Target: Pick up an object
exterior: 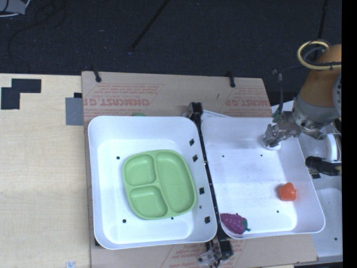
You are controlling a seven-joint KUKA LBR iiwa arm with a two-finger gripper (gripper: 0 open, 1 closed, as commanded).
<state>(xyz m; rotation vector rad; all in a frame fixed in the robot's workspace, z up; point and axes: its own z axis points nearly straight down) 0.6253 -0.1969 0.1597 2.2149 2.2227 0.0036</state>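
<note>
Right bin — orange object (287, 191) well below tool (273, 138).

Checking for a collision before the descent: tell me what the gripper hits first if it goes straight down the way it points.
Probably the bare white floor of the right bin. The gripper hangs over its upper right corner, apart from the orange object and the purple grapes. Height above the floor is unclear.

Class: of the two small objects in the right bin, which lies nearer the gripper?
The orange object; the purple one sits farther from the gripper, at the bin's front-left corner.
</note>
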